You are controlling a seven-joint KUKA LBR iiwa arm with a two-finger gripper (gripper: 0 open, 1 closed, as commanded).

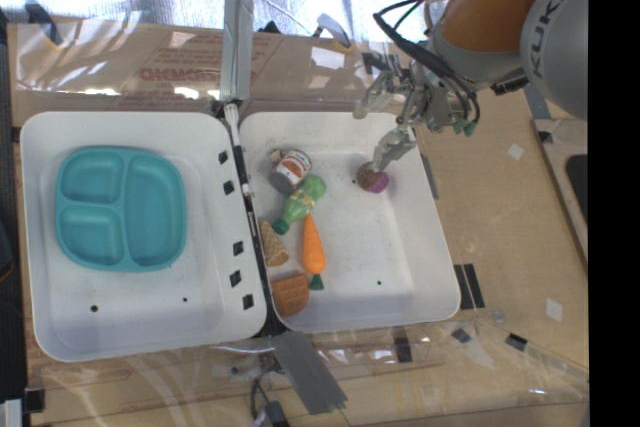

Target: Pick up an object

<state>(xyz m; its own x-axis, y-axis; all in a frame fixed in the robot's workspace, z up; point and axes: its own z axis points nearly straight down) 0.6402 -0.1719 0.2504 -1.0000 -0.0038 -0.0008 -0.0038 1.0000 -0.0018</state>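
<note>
1. Two shallow white bins sit side by side on a bench; the right bin (400, 255) serves as the landmark here
2. The left bin (40, 245) touches the right bin's left wall and holds a teal divided plate (120, 208)
3. The grey arm (540, 5), with its orange band, hangs over the right bin's upper right corner
4. The gripper (385, 158) points down inside the right bin near its upper wall, its tip touching or just above a small purple object (373, 180); I cannot tell whether its pincer is wide or narrow
5. Left of the purple object, in the right bin's upper left part, lies a small can (289, 169)
6. Just below the can lies a green bottle (300, 204), tilted
7. An orange carrot (313, 246) lies below the bottle, near the right bin's middle
8. Two brown bread-like pieces (289, 293) rest against the right bin's left wall and lower left corner
</note>
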